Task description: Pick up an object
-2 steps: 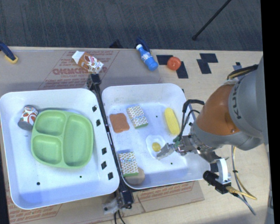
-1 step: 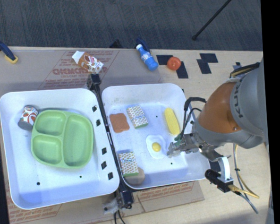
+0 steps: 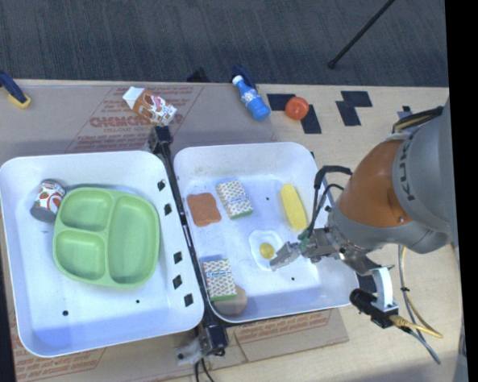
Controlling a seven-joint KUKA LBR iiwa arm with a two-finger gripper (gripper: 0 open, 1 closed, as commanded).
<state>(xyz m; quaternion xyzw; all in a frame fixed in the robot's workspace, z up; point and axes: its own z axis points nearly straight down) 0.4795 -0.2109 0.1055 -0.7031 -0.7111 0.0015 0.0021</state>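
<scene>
White bins, two, sit side by side on the tabletop. One green divided plate [image 3: 106,235] and one small can [image 3: 47,199] lie in the left bin [image 3: 21,320]. In the right bin [image 3: 245,157]: two patterned packets [image 3: 234,198], one corn cob [image 3: 292,206], one brown slice [image 3: 203,208], one fried egg [image 3: 265,247]. Just beside the egg hangs the hand [image 3: 285,255]; whether it is clenched I cannot tell.

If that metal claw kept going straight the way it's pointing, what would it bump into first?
Most likely the fried egg: the gripper points left toward it in the right bin. Its height above the egg is unclear.
</scene>
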